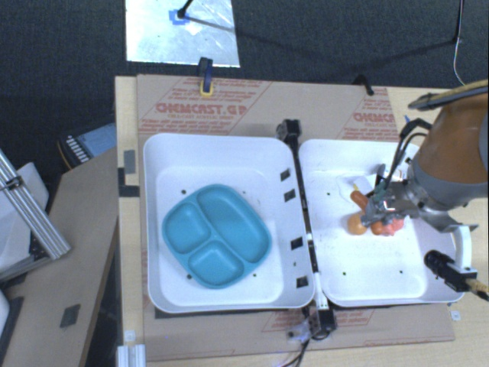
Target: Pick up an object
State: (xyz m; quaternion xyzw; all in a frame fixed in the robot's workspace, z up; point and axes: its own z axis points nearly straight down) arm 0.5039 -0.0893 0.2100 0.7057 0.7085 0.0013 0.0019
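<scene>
Nearest you on the tabletop, two white bins sit side by side. The left bin holds a blue divided plate, lying flat a little toward its near side. The right bin holds three small things clustered right of its middle: a round orange piece, a red piece just beside it, and a longer orange piece a little farther back. The tool, reaching in from the right, is down among these three, close against them. You cannot tell whether the tool is apart, together or clamped on anything. Beyond the bins lies a cardboard sheet with red lettering, and farther still a shiny metal sheet.
</scene>
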